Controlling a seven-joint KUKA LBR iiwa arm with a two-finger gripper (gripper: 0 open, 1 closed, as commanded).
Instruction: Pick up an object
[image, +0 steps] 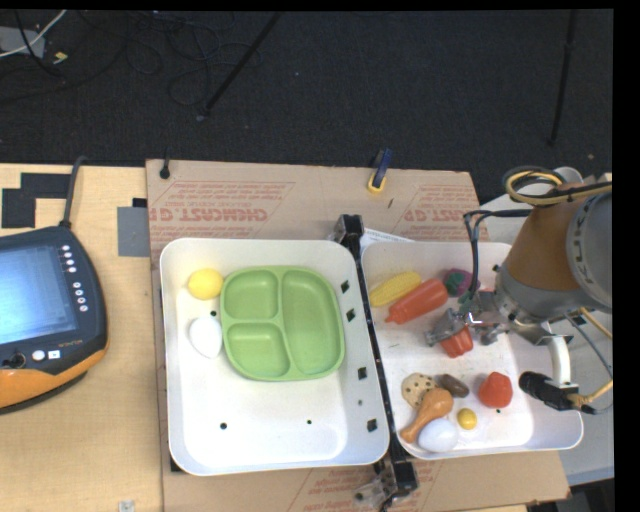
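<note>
We see the gripper (458, 333) low in the right bin (540, 432), over a small red block (457, 343). Its fingers seem to pinch that block, though we cannot tell for certain.

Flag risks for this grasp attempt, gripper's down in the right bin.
1. The gripper sits on a small red piece close beside the orange carrot; closing may nudge or catch the carrot.
2. The toys in the right bin lie crowded, so a slipped piece could scatter the cookie and drumstick.
</note>
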